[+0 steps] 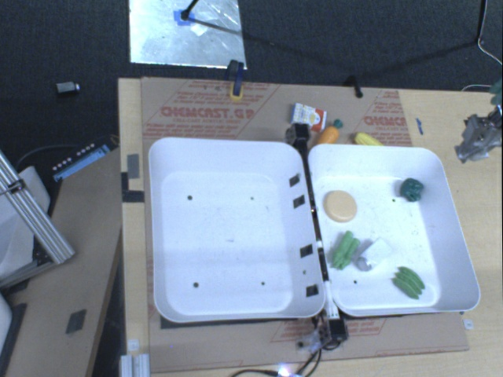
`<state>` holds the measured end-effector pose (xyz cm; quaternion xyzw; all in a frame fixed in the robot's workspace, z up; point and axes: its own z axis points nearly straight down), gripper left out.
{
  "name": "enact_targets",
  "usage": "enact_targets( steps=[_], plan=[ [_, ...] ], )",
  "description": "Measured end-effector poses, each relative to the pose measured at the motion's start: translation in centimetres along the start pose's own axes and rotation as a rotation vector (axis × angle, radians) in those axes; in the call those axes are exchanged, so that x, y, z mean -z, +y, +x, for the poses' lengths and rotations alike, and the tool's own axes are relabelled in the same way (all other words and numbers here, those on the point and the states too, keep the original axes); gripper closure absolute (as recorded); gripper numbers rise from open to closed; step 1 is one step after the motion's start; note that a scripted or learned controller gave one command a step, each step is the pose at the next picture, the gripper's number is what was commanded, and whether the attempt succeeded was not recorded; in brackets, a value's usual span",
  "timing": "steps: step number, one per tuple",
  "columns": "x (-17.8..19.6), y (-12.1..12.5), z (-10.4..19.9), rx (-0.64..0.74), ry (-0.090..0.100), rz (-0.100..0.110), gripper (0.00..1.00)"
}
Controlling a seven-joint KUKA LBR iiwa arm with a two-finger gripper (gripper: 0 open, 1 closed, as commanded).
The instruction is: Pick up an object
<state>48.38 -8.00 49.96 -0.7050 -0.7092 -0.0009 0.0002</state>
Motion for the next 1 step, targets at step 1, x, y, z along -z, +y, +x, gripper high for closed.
enact_targets(
  steps=[1],
  plan=[
    [3.79, 3.48, -0.1, 0.0, -0.004, -0.007, 1.0]
  ],
)
